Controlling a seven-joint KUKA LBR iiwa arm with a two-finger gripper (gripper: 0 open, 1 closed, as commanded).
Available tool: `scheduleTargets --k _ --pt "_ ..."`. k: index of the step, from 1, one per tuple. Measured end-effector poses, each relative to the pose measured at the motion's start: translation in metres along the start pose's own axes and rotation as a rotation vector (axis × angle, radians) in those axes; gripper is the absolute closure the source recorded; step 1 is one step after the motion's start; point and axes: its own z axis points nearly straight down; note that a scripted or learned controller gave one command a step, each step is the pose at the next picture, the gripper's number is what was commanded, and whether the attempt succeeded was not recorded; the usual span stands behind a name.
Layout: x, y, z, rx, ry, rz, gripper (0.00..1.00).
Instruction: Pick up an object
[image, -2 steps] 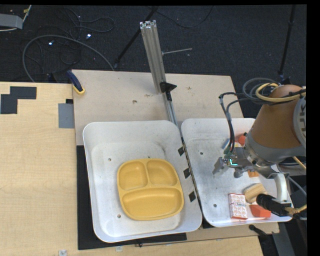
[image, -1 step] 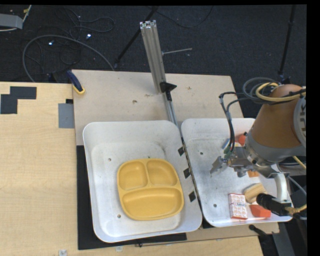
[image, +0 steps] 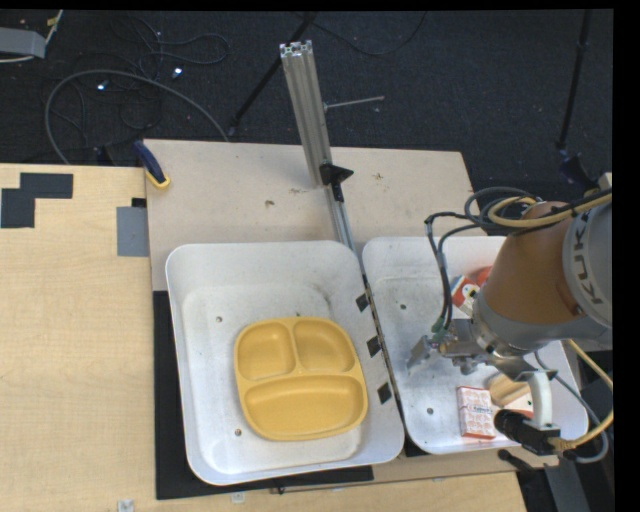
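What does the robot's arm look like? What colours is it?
The arm is thick and round, with a big orange band and a grey part beside it that carries dark letters. Yellow and dark cables loop around it. At the end sits a small grey metal gripper, reaching into the right white bin.

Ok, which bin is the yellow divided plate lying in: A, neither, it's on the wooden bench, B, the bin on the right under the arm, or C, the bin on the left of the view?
C: the yellow divided plate lies flat inside the left bin, apart from the arm.
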Motion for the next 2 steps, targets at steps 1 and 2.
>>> scheduleTargets --k 1,2 --pt "0.0 0.001 0.051 -0.008 -0.001 0.001 0.0" --pt "0.0 0.002 0.039 -0.008 0.002 0.005 1.0"
